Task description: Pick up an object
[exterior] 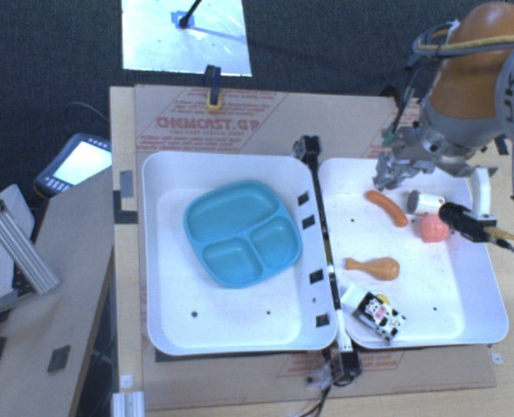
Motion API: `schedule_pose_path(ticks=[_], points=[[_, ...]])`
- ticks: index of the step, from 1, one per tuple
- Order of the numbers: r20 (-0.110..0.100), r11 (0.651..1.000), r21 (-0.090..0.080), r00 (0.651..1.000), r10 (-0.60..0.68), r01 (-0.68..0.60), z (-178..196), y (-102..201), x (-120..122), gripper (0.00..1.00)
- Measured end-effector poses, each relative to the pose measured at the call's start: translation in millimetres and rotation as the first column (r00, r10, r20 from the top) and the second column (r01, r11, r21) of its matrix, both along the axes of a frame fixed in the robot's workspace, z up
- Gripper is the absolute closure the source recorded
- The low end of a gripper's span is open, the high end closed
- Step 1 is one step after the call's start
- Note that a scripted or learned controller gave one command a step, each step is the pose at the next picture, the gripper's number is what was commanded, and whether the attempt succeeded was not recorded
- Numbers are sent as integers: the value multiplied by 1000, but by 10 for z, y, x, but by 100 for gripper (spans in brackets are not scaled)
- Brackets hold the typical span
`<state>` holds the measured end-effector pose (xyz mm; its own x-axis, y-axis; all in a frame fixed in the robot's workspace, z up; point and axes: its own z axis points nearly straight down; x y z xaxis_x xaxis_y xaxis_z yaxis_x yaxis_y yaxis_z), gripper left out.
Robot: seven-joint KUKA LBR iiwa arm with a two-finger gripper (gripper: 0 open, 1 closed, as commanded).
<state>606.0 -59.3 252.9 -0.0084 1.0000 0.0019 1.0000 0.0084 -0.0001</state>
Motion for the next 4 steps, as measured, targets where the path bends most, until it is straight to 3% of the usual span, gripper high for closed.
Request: schedule_pose_path(ticks=[1, 3, 4], points=[[-1, 1000, 1, 1000, 0, 0, -151, 514, -220, 100], [0, 1000, 1, 1000, 2, -2, -46, 1518, -620, 100], [1, 1000, -1, 1000, -5, 5, -46, 1481, -613, 0]])
